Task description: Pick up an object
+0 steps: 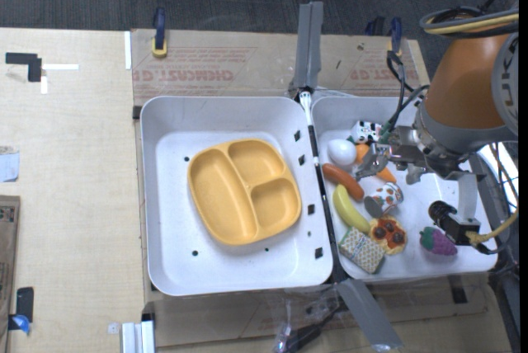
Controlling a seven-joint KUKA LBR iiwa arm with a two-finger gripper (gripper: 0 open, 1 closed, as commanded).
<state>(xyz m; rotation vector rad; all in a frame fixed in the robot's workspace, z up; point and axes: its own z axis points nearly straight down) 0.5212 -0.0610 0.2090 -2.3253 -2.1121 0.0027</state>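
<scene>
Gripper, centre-right over carrot: grip state unclear, possibly empty. Carrot (light, stiff plastic?) — pinch mid-body.

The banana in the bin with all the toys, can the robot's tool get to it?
Probably yes. The banana lies on top in the right bin, uncovered, though a hot dog crowds it. The tool hovers just above it.

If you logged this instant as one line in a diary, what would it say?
stage: reaching | gripper: low over right bin, nothing seen held | nearest: white egg, orange sausage, banana | left bin: yellow divided plate
</scene>
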